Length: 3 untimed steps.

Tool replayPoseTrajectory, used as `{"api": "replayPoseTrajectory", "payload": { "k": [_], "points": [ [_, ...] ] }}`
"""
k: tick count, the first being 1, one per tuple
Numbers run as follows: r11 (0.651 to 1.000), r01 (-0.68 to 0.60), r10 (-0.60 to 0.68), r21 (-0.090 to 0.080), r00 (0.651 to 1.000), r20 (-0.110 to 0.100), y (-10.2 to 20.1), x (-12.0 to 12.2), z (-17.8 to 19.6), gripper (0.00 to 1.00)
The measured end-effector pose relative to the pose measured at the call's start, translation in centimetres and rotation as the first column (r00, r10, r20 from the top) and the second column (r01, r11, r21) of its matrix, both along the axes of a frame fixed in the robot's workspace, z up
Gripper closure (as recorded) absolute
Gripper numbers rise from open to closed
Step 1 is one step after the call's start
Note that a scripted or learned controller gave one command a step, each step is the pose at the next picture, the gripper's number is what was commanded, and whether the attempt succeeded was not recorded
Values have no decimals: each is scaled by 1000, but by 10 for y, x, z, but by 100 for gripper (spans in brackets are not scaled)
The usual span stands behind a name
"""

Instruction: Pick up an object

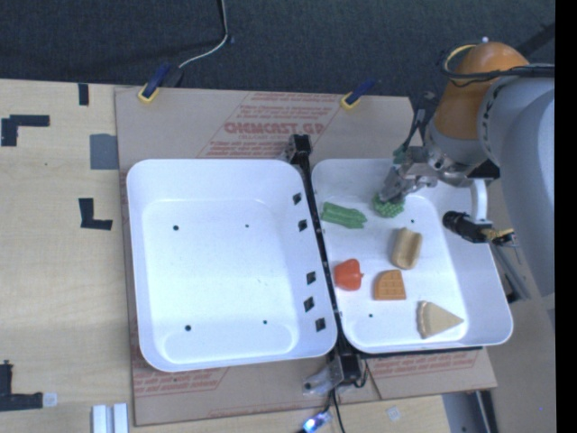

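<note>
Nearest the camera, at the front of the right bin (pixel 487 332), lies a tan wedge-shaped piece (pixel 436 318). At the end effector, the gripper (pixel 393 195) is lowered into the far part of the right bin, directly over a small dark green object (pixel 389 208); whether its fingers are released or clenched cannot be told, as they merge with that object, and no grasp is confirmed. Just left of the gripper, a light green pod-shaped object (pixel 344 215) lies on the bin floor. Toward the front from the gripper lie a tan cylindrical piece (pixel 406 247), an orange waffle-textured piece (pixel 389 285) and a red-orange object (pixel 349 274), all apart from one another. Behind the gripper, the grey arm (pixel 527 142) with its orange band (pixel 473 84) enters from the right. Beside the right bin sits the left bin (pixel 144 188), both on a cardboard sheet (pixel 261 124).
</note>
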<state>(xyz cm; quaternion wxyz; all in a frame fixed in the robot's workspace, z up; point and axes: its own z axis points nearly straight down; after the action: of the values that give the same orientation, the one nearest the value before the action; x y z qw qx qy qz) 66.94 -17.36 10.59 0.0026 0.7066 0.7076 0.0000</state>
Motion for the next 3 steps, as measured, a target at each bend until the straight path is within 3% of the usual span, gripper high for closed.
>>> {"api": "replayPoseTrajectory", "payload": {
  "k": [2,3],
  "points": [
    [1000,0,0,4,1000,-4,-2,-1,20,100],
    [1000,1,-1,2,1000,-6,-17,-2,2,100]
  ]
}}
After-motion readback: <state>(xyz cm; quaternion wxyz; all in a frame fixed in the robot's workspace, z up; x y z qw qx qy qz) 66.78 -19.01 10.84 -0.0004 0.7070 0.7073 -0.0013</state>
